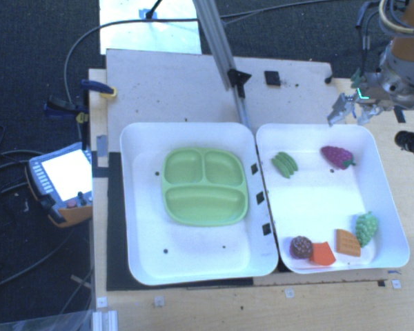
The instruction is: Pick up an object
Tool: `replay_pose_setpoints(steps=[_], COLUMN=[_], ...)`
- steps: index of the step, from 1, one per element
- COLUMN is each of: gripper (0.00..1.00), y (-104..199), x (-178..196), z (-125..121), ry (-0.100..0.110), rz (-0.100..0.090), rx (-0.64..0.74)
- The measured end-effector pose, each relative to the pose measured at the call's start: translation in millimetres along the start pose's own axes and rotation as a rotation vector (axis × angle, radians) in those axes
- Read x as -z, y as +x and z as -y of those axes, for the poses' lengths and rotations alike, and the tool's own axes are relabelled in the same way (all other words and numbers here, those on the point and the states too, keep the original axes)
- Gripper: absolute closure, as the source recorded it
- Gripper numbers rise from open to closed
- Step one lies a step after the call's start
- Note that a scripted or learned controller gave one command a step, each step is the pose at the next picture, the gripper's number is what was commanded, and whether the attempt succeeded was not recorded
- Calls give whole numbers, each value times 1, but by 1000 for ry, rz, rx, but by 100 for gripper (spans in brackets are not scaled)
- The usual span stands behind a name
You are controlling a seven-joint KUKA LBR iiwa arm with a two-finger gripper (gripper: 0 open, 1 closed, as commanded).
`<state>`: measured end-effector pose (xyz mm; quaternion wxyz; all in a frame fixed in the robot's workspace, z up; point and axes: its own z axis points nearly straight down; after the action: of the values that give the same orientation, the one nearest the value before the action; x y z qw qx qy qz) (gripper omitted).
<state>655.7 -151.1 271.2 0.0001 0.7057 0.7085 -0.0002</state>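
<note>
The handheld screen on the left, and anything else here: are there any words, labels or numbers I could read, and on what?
None can be read.
Handheld screen: glows white, any text washed out.
Small black tags where the two bins meet: too small to read.
Black square on the board: no legible marking.
Green divided plate and the toy foods, such as the purple grapes: no print visible.
</note>
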Motion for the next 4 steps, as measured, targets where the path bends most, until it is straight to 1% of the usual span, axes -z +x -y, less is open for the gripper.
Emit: replay_pose_setpoints(steps=[1,2,3,4], gripper=[0,0,0,0], y=[0,2,5,-1], x=[1,-40,-90,-133], z=[-1,-1,9,12], ry=[-3,0,2,1], rz=[0,1,0,0], rx=[0,-1,-2,-3])
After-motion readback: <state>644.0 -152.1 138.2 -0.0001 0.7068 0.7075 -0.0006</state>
